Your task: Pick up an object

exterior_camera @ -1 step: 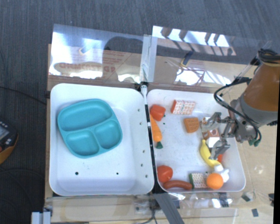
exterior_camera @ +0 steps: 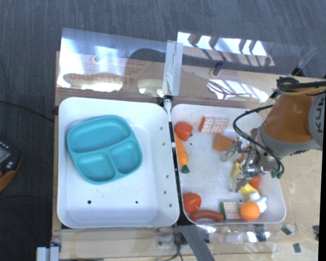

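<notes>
1. Arm [exterior_camera: 294, 120] reaches in from the right over the right bin [exterior_camera: 202, 154]. Gripper [exterior_camera: 247, 165] is low over the bin's right half, amid wiring and metal parts.

2. Jaw state: cannot tell. The mechanism is cluttered and blurred, and no object is seen between the jaws.

3. Task objects, placed relative to the jaws:
   - Yellow piece [exterior_camera: 249, 187] just below and in front of the jaws, very close, possibly touching; contact unclear.
   - Orange ball [exterior_camera: 250, 211] beyond the yellow piece, towards the bin's near corner.
   - Brown cracker-like piece [exterior_camera: 224, 142] just to the left and behind.
   - Patterned block [exterior_camera: 213, 124] further behind that.
   - Carrot [exterior_camera: 182, 154] and red-orange piece [exterior_camera: 183, 129] well to the left, by the bin divider.
   - Red tomato-like item [exterior_camera: 191, 200], sausage [exterior_camera: 206, 215] and small checked block [exterior_camera: 230, 209] to the left and forward.

4. Left bin [exterior_camera: 148, 203] holds a teal divided plate [exterior_camera: 104, 148], well apart from the jaws.

5. Judged risks:
   - Crowding near the jaws: closing may catch two items or squeeze one sideways.
   - The ball is round and may roll out of a pinch.
   - The bin's right wall lies close by; a finger could strike it on descent.
   - The flat cracker piece offers little to grip.
</notes>
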Tool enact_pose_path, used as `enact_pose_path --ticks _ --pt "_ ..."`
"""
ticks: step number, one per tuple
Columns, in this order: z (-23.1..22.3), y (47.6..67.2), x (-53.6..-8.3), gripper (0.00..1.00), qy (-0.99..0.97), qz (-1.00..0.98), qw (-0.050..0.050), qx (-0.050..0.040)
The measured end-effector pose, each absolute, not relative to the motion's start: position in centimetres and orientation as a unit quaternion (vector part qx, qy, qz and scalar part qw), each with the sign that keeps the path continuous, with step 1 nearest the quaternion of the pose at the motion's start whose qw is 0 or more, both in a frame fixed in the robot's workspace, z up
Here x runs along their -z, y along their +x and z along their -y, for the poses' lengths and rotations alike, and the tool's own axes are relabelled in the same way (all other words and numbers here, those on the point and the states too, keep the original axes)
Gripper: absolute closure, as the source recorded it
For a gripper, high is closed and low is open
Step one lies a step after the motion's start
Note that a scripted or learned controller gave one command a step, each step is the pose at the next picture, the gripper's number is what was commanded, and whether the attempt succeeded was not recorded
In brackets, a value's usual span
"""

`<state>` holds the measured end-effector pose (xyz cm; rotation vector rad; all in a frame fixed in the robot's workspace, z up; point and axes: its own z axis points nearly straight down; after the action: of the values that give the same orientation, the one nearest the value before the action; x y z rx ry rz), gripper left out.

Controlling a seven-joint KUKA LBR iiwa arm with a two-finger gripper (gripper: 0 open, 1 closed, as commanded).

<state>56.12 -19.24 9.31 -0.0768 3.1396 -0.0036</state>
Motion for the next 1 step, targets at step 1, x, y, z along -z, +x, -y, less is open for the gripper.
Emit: enact_pose_path --ticks 1 --pt "18.82 55.39 -9.13 0.0 -0.015 -1.0 0.01 0.005"
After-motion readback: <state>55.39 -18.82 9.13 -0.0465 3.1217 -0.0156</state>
